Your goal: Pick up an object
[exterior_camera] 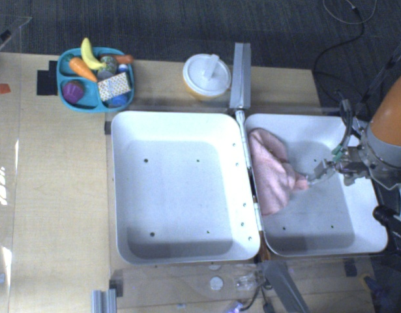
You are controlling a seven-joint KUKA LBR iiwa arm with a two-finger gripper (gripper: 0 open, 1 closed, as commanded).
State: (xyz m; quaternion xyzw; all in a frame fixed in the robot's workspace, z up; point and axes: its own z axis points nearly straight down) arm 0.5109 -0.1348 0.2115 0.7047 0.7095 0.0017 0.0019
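Within the right bin (366,240), the hand (309,180) grips the pink cloth (270,171), fingers closed on its edge.

pink cloth (270,169): soft, matt, napped | white bins (174,129): smooth plastic, showing slight sheen | bench (50,175): pale wood, matt | blue tray (89,103): glossy plastic
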